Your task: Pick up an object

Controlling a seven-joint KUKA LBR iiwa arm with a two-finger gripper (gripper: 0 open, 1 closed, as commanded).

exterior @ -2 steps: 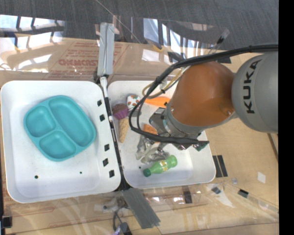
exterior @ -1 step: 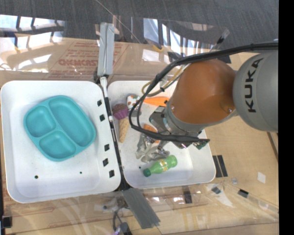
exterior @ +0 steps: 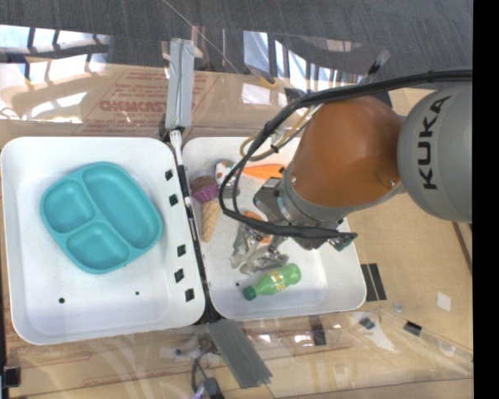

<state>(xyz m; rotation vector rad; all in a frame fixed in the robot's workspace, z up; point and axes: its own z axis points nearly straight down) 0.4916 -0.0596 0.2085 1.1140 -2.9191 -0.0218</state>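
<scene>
My gripper (exterior: 256,254) hangs low inside the right bin (exterior: 349,279), under the orange wrist band of the arm (exterior: 343,156). Just below it lies a small green bottle (exterior: 273,281) on its side, close to the gripper's metal tip; whether they touch I cannot tell. An ice cream cone toy with a purple top (exterior: 206,203) rests against the bin's left wall. An orange piece (exterior: 263,172) and a small white item (exterior: 223,170) lie at the far end of the bin, partly hidden by the arm.
The left bin (exterior: 17,223) holds a teal divided plate (exterior: 101,216). A ridge with black clips (exterior: 183,223) separates the two bins. The arm's bulk covers the right bin's middle and right side.
</scene>
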